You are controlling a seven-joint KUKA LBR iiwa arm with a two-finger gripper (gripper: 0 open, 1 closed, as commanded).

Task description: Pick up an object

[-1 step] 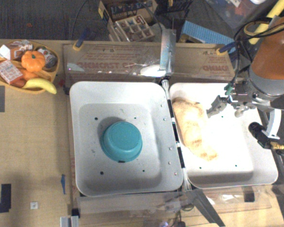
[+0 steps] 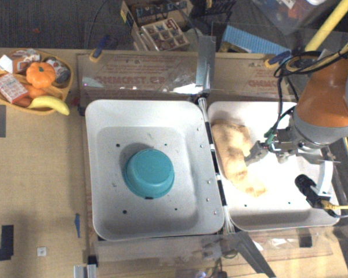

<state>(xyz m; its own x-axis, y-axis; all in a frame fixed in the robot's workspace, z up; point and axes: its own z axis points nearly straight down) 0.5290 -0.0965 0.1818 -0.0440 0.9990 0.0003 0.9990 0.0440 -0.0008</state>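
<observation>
1. The pick is not yet done: the gripper [image 2: 256, 153] is reaching low into the right bin [image 2: 290, 210], its tip touching the beige soft toy [image 2: 235, 155]; whether it is gripping, I cannot tell.
2. The toy is lying in the right bin's left half.
3. The left bin [image 2: 104, 120] is holding a teal bowl [image 2: 149, 172], upside down.

light: even, overhead | right bin [image 2: 290, 204] overexposed | focus: slightly soft

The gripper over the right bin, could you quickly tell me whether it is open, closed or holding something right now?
Gripper: low in the right bin, at the tan soft object; its state and any hold cannot be told.
</observation>
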